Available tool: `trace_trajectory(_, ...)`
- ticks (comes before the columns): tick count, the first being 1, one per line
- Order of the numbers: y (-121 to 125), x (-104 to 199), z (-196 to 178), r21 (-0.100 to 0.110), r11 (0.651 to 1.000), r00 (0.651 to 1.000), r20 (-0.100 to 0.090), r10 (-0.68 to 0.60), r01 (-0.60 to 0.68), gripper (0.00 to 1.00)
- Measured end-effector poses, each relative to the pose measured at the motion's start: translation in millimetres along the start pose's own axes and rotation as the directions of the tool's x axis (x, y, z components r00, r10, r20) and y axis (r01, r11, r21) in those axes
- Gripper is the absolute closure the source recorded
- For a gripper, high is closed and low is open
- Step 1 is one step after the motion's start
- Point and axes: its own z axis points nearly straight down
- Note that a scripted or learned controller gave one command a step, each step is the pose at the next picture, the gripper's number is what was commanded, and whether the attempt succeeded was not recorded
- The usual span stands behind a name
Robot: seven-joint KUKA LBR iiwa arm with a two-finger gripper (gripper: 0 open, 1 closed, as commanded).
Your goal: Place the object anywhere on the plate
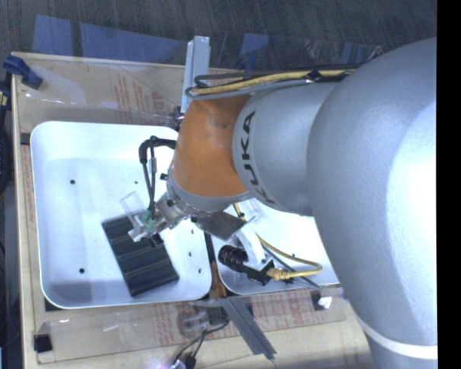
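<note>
The two-finger gripper (142, 225) is hovering at the flat black ribbed rectangular object (138, 256) near the left white bin's (54, 206) bottom edge — its opening I cannot tell — a shallow pinch risks slipping, judging by that flat profile

Two white bins (50, 206) sit side by side on the bench (84, 91), one under the claw (142, 225). Blue clamp (21, 71) at bench corner, well apart from the claw.

You see the claw (142, 225) low in the left bin (54, 198), touching the upper end of a black ribbed object (140, 258) lying flat there.
</note>
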Motion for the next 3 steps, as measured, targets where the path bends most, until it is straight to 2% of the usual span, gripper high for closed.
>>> trace_trajectory(1,71,51,61,0.003,0.968,0.968,-0.001,-0.25,0.25,1.0)
trace_trajectory(2,82,-22,-13,0.002,0.997,0.997,0.0,0.081,-0.081,1.0)
trace_trajectory(3,129,53,-129,0.001,0.924,0.924,0.001,0.383,-0.383,1.0)
